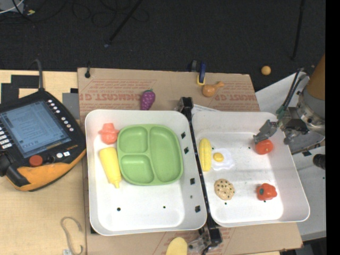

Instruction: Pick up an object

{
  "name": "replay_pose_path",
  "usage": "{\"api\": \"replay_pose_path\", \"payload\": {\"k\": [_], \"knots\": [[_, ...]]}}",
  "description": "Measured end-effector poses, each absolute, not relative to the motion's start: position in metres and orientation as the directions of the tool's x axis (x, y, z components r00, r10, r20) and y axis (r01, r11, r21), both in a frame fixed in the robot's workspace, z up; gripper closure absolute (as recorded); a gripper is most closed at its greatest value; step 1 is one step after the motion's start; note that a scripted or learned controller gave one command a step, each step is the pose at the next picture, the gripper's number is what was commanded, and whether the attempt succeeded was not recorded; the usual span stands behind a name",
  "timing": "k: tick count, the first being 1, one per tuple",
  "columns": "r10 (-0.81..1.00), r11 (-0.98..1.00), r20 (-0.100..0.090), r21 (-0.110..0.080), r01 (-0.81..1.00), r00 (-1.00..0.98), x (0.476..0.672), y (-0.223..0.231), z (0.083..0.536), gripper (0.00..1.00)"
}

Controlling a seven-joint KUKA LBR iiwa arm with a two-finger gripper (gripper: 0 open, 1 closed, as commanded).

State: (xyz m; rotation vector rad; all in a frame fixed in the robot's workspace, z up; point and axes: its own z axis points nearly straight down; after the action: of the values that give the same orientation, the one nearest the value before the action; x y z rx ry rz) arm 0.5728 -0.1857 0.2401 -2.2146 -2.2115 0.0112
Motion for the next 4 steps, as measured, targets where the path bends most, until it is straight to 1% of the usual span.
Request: {"api": "replay_pose_path", "payload": {"k": [1,2,3,4], "knots": [[1.000,0.000,0.000,-0.001,1.000,0.000,0.575,-0.186,0.247,0.00],[1.000,0.005,0.002,-0.006,1.000,-0.005,0.583,-0.179,0.188,0.00],[1.000,0.005,0.002,-0.007,1.000,-0.005,0.588,-0.175,0.125,0.00],[1.000,0.003,0.001,-0.001,1.000,-0.003,0.590,-0.171,0.087,0.00]]}}
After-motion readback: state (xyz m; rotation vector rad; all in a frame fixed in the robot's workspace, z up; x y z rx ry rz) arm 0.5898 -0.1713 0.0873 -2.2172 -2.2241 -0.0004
